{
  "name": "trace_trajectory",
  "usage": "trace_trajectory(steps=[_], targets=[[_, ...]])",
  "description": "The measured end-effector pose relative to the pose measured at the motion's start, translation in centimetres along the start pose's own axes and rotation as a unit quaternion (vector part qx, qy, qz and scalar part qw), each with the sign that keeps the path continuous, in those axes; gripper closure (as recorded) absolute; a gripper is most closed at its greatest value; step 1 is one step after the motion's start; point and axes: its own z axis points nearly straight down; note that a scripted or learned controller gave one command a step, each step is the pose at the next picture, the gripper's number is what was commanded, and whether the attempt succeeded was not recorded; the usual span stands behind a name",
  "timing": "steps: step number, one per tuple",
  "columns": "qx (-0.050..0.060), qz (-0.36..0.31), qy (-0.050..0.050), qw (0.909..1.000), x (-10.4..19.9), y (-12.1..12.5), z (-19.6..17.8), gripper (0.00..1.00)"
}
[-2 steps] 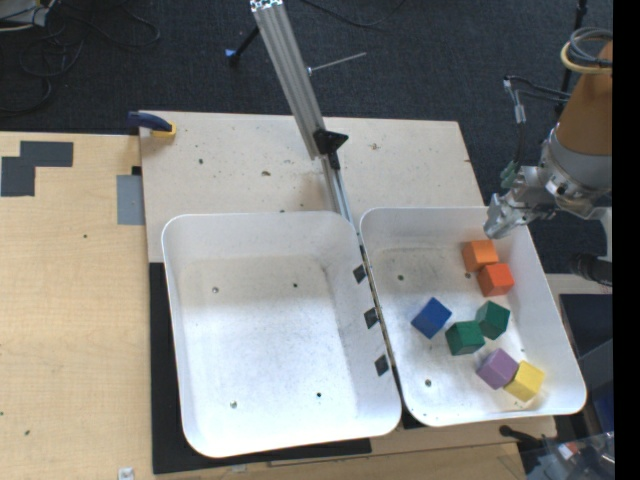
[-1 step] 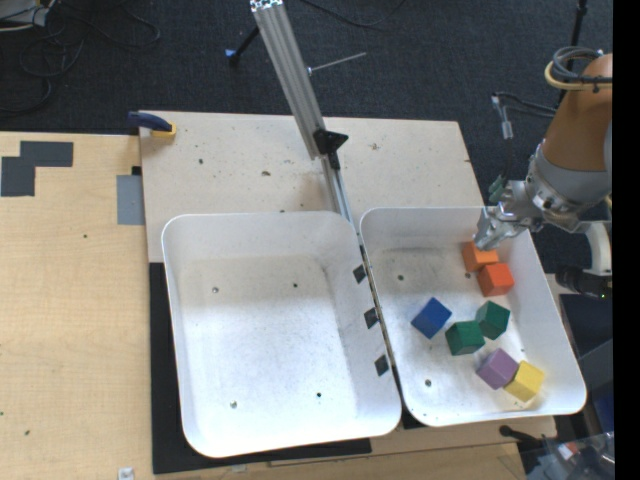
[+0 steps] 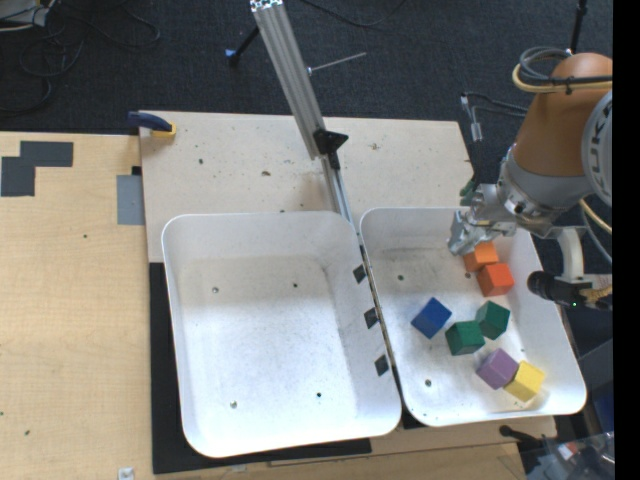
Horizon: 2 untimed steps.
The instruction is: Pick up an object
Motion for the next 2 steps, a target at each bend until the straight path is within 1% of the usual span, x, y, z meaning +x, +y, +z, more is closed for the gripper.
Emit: trace_trajectory(steps=[1, 2], targets=[[0.000, 0.000, 0.000, 1.0000, 4.8, -1.5, -1.2, 1.00], [0.001, 0.001, 0.000, 1.0000, 9.8, -2.5, -0.1, 1.00]])
